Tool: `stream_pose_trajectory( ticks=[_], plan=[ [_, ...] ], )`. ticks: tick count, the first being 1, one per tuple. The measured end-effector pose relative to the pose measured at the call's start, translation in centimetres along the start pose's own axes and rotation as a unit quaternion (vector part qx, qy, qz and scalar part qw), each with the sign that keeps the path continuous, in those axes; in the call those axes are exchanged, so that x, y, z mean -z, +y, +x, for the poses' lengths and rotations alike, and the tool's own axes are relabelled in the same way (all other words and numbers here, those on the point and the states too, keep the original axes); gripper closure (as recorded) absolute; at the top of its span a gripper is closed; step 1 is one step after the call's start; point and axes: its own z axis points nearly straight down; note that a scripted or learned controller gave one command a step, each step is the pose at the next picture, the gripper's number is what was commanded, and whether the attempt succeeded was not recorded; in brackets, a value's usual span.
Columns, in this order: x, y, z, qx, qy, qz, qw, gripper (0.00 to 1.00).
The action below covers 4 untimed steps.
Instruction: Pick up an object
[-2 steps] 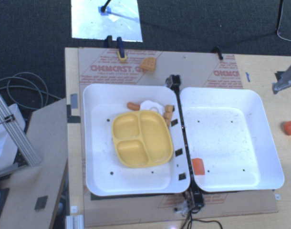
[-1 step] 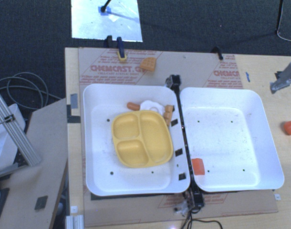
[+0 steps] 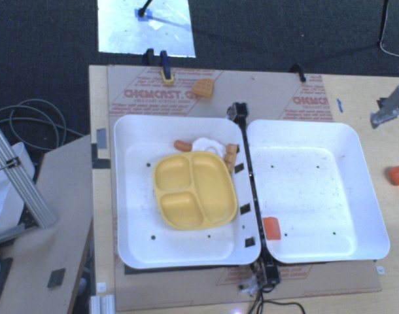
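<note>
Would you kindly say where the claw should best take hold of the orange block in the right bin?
Probably across the two side faces of the orange block, coming straight down. It lies flat and alone in the right bin, close to the wall by the left bin, so a top approach seems to avoid that wall.

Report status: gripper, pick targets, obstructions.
Gripper at right edge, off the bins, fingers unclear. Yellow tray in left bin; orange block in right bin. Nothing held.

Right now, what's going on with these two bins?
Nothing is being handled at this moment. The left bin holds a yellow divided plate, with a small sausage-like piece, a white item and a tan piece behind it. The right bin holds an orange block near its front left corner.
</note>
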Motion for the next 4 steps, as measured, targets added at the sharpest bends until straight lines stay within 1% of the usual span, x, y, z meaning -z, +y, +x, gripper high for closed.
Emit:
stream_pose_trajectory(
  ticks=[1,2,3,4],
  plan=[
    [-1.3,0.1,11.5,0.007,0.002,0.001,1.0000,0.00],
    [-0.1,0.1,10.8,0.002,0.001,-0.002,1.0000,1.00],
    [-0.1,0.1,10.8,0.002,0.001,-0.002,1.0000,0.00],
    [-0.1,0.1,10.8,0.002,0.001,-0.002,1.0000,0.00]
  ],
)
